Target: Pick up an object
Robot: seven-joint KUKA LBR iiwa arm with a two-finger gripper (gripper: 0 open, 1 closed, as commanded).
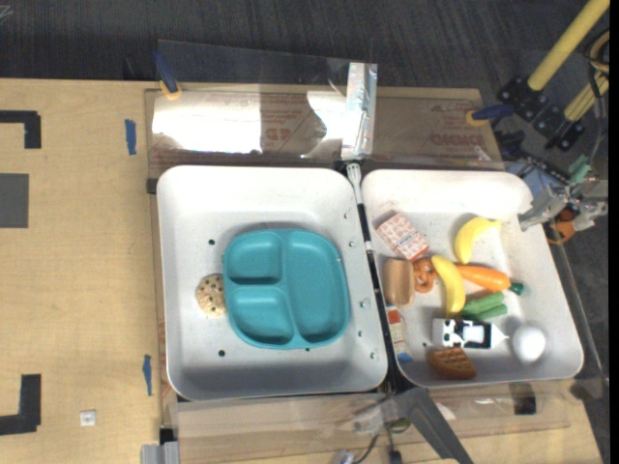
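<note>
Two shallow white plastic bins are set side by side on a pale wooden bench (68,288), so that objects can be moved from one to the other. The left bin (184,201) is occupied mainly by a teal plastic plate with three compartments (287,286), lying flat at its middle; a round speckled biscuit (212,295) rests just beside the plate's left edge. The right bin (435,187) holds the candidates for picking, gathered in a loose heap toward its middle and near side: a yellow toy banana (462,252), an orange toy carrot (479,276) lying across it, a green toy vegetable (486,305), a tan bread-like block (397,280), a pink-and-white printed packet (402,235), a black-and-white block (464,333), a brown ridged piece (450,361) and a small white ball (528,342). Because the pieces touch or overlap, the ball and the packet, lying somewhat apart, are judged the easiest targets. The two-finger gripper (561,211) is seen at the right bin's far right rim, outside the heap; whether it is released or clenched cannot be told, and nothing is seen within it.
</note>
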